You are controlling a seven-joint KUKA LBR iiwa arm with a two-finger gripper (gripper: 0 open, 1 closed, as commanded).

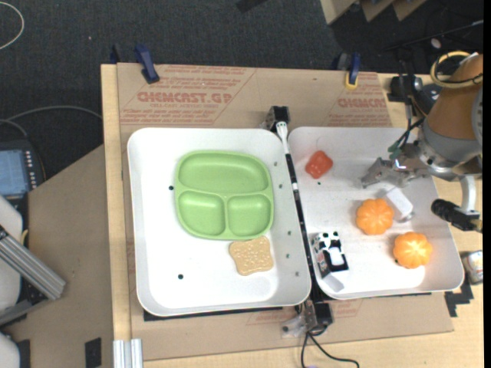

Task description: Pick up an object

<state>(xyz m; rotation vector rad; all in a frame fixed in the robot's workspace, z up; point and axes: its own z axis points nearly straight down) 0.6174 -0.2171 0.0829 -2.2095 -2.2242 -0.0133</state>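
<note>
Orange round fruit-like object, ribbed like a small pumpkin or mandarin, sits in the middle of the right shallow white bin, just below and left of the metal two-finger gripper; a small white block lies between them, touching the fruit's upper right. From where I stand I cannot tell whether the fingers are apart or together, since they blur into grey metal against the white floor, and nothing is plainly between them. The grey arm with its orange band runs off the right edge, so most of it is cut off. A second orange ribbed fruit rests nearer the bin's front right, a red blocky piece lies toward the back left, and a small black-and-white toy near the front left is too small to identify. The left white bin holds a light green three-compartment plate with a tan toast-shaped piece just beside its lower edge. The brown board under the bins carries red printing reading "CHEMCAST", partly hidden.
</note>
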